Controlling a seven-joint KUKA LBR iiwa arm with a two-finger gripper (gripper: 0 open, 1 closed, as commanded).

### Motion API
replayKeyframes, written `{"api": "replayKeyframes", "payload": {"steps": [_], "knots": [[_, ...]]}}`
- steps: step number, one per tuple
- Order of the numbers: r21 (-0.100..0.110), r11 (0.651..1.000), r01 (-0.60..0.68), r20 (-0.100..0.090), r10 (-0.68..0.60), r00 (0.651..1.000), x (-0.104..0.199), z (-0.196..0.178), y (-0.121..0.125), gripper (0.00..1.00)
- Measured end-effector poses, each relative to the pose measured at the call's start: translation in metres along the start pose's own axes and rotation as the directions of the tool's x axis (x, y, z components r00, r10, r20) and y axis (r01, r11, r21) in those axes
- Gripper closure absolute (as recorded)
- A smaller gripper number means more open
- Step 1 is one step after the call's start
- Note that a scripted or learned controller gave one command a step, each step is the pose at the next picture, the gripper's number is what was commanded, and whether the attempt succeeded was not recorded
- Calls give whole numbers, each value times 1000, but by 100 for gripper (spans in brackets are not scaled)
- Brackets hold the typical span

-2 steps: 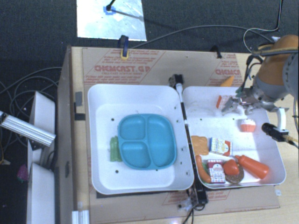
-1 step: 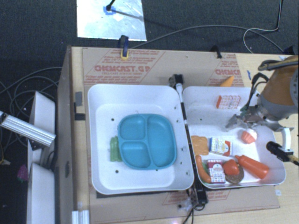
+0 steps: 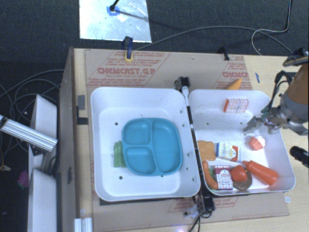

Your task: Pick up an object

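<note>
Camera view: grey two-finger gripper [image 3: 260, 122] above the right shallow white plastic bin [image 3: 212, 111], fingers spread wide with nothing between them. Just below it lies a small round white-and-red toy [image 3: 256, 142]; further below, an orange carrot-shaped toy [image 3: 260, 172]; up and to its left, a small red-and-white carton [image 3: 235, 105]. Well to its left, a blue compartment plate [image 3: 151, 146] sits in the left white bin [image 3: 104, 129].

Arm [image 3: 295, 100]: grey casing, orange band above wrist.
Gripper [image 3: 263, 123]: grey metal, two slender fingers.
Cabling: thin dark loop beside wrist.
</note>
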State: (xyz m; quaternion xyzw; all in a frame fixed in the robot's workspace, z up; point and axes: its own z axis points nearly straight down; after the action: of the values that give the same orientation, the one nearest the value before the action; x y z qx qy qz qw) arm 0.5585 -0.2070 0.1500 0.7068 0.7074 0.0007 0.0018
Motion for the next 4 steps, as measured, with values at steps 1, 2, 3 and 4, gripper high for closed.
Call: {"api": "replayKeyframes", "payload": {"steps": [1, 2, 3, 4], "knots": [[3, 1000, 0, -1, 0, 1000, 1, 38, -9, 0], [-1, 1000, 1, 0, -1, 1000, 0, 27, -8, 100], [2, 1000, 4, -3, -4, 1000, 81, 66, 38, 100], [-3, 1000, 5, -2, -5, 1000, 140, -36, 97, 100]]}}
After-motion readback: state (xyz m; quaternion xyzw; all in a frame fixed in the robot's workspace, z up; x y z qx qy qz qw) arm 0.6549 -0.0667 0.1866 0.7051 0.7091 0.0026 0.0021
